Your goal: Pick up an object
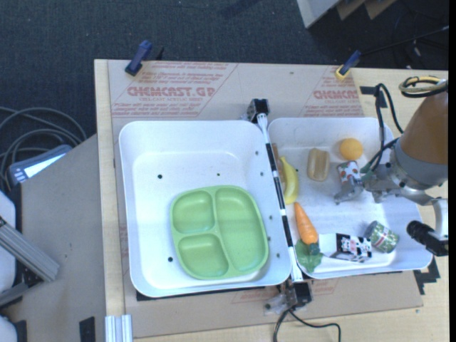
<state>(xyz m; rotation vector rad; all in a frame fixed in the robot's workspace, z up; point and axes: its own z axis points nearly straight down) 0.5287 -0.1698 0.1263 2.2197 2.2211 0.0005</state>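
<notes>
Item one: small red-and-white object (348, 171), right bin (324, 128), centre-right of the frame, just below the orange ball. The gripper (347, 189) sits right at it; I read its grey fingers as touching or nearly touching the object's lower edge, but I cannot tell whether they are apart or together, nor whether anything is held between them.

Remaining contents I log in the right bin:
- orange ball (350, 148), upper part of the bin.
- tan block (318, 164), left of the ball.
- banana (289, 179), along the bin's left wall.
- carrot (306, 225), below the banana, its green top pointing toward the lower edge.
- black-and-white patterned item (353, 247), lower part of the bin.
- green patterned roll (382, 236), just right of it.

Left bin (142, 148): one green divided tray (218, 231), three compartments, lying flat in the lower centre.

Arm (427, 141): enters at the right edge of the frame, orange band uppermost.
</notes>
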